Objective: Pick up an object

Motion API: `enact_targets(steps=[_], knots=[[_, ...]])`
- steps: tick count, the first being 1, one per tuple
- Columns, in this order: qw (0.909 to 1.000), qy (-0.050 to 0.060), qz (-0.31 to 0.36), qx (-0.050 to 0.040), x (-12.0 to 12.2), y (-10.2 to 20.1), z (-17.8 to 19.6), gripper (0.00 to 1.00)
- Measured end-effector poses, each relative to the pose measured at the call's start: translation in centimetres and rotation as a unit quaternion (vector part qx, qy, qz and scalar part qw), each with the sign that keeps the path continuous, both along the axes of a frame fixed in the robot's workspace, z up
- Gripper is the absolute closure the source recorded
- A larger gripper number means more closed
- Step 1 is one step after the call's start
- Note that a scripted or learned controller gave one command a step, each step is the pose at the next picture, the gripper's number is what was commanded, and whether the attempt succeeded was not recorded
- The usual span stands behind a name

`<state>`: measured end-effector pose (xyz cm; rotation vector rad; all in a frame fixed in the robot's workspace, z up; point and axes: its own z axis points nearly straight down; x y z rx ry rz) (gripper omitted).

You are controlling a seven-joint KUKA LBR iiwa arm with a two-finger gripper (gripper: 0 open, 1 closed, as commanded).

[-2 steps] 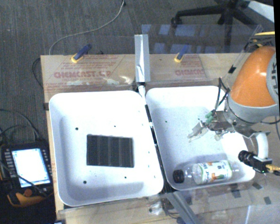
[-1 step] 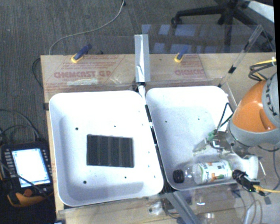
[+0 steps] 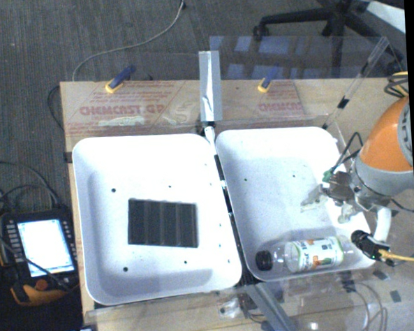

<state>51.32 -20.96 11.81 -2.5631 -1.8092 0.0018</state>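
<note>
The camera view looks down at a slant on a wooden bench (image 3: 77,106) carrying two shallow white bins side by side. The left bin (image 3: 88,168) holds a dark rectangular ribbed panel (image 3: 162,223) lying flat near the middle of its floor, its long edges roughly parallel to the bin's near edge. The right bin (image 3: 262,151) holds a clear plastic bottle (image 3: 305,254) on its side along the near edge, its black cap pointing toward the near left corner and its label, white with orange and green, turned upward; the bottle's base end reaches toward the near right corner. The arm (image 3: 388,150), grey with its orange band, comes in over the right edge of the right bin, and the gripper (image 3: 332,192) hangs near that right edge, about halfway along it. The bottle lies nearer the camera than the gripper, toward the bin's near edge, and apart from it, with bare white floor between them. The gripper's end is a small, cluttered shape against the white, and I cannot tell whether it is open or closed; nothing can be made out in its grasp. A small device with a lit screen (image 3: 41,246) sits on the carpet beyond the bench's left edge
</note>
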Motion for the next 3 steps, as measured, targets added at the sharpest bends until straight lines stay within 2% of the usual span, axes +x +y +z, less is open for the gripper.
enact_targets(steps=[1,2,3], knots=[[0.9946,-0.001,0.104,-0.0017,-2.9,1.8,10.6,0.0],[0.9899,0.0,0.141,-0.0016,-3.0,-0.6,6.0,0.0],[0.9898,0.0,0.143,-0.0015,-2.9,-0.5,6.9,1.0]])
